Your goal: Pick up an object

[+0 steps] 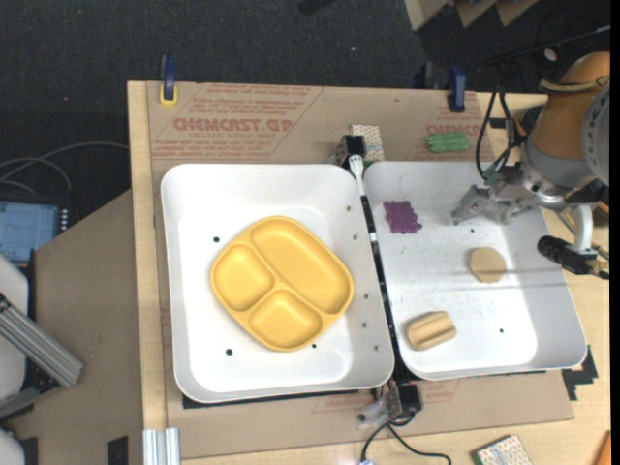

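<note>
Objects in right bin (542,352) number three (one purple (401,217), two tan); pincer (492,204) grip unreadable.

A robotics lab or test cell. A brown protective board (291,114) printed "CHEMCAST" covers the bench, held by blue clamps (169,77) at its far edge. 2 white bins (184,260) sit side by side on it, cables (387,424) trail off the near edge, and dark carpet (194,17) lies beyond the far edge.
</note>
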`<state>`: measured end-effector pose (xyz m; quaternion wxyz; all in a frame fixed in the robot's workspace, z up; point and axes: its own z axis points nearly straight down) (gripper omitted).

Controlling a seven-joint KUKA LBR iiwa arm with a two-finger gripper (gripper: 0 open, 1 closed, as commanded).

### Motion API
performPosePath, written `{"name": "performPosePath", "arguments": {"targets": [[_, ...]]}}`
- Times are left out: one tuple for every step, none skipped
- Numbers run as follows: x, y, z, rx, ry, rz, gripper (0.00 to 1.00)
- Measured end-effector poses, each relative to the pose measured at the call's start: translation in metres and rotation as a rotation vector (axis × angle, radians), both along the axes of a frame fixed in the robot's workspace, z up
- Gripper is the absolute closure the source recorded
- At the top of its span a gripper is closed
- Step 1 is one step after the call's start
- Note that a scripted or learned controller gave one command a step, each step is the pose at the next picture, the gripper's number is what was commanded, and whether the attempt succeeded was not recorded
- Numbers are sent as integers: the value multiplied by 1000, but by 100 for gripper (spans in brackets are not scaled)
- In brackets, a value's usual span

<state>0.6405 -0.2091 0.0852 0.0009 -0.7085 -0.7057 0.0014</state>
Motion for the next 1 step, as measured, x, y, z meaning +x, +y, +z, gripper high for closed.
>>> {"name": "performPosePath", "arguments": {"targets": [[-67, 4, -1, 2, 2, 1, 0]]}}
